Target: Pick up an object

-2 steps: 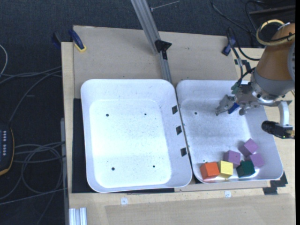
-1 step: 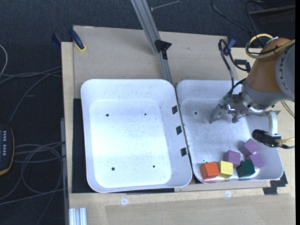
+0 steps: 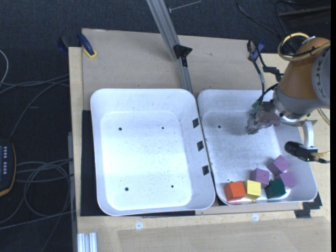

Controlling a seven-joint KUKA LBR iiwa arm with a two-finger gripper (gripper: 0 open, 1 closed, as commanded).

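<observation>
Wooden bench over dark carpet, carrying left bin and right bin. Grey-and-orange arm reaching in over right bin's far half, gripper low near bin floor, nothing visibly held; spread or pressed together: cannot tell, too blurred. Targets well apart from it, clustered in right bin's near corner: orange block, yellow block touching it, green block, purple blocks behind. Suggest farthest purple block: nearest the gripper, most room around it. Centre above, align across flat faces, descend straight, close only once low; otherwise likely to nudge neighbours.
</observation>
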